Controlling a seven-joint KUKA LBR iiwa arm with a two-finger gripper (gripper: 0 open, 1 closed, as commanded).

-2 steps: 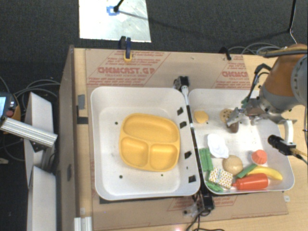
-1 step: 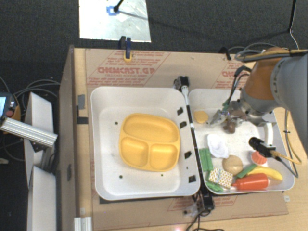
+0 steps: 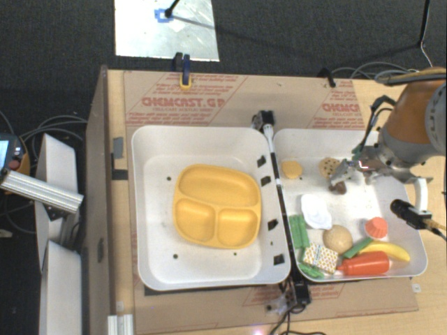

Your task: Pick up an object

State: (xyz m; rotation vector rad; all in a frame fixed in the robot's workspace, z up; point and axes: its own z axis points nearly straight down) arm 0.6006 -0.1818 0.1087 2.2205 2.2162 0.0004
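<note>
My gripper (image 3: 340, 181) hangs low over the back of the right bin (image 3: 349, 139), reaching in from the right. It is just right of a chocolate-chip cookie (image 3: 327, 165), which lies beside it. A round yellow biscuit (image 3: 291, 169) lies further left. Nearer the front lie a white crumpled piece (image 3: 318, 212), a beige potato (image 3: 337, 239), a small orange-red fruit (image 3: 376, 227), a banana (image 3: 388, 251), a red carrot-like piece (image 3: 364, 264), a checkered cracker (image 3: 320, 257) and green vegetables (image 3: 299, 232).
The left bin (image 3: 154, 187) holds a yellow divided plate (image 3: 216, 206). A black-clipped divider (image 3: 274, 187) separates the two bins. Cardboard (image 3: 230, 96) lies under the bins; cables and a metal rail (image 3: 42, 190) sit off to the left.
</note>
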